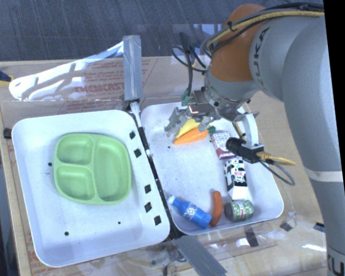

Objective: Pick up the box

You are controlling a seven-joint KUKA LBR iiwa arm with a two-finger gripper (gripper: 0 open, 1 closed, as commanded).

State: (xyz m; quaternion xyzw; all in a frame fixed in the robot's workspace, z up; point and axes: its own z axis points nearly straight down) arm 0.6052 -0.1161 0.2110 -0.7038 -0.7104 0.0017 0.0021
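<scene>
Dark carpet surrounds the wooden bench (13, 202), and on it you have two white bins side by side: the left bin (42, 242) carries a green divided plate (93, 167), the right bin (269, 197) carries the clutter. Your gripper (186, 119) sits low over the right bin's far end, and its grey fingers (174, 121) blur into the wrist hardware, so you cannot tell whether they are spread or closed. Just beside them lies a carrot (191, 136), with a yellow piece (188, 127) half hidden under the gripper. The box (221, 145), red and white, lies just past the carrot from the fingers, its far end covered by the arm (275, 61). Well apart, toward the near rim, lie a cow-print carton (236, 179), a green can (239, 209), a sausage (216, 206) and a blue bottle (189, 212).
</scene>
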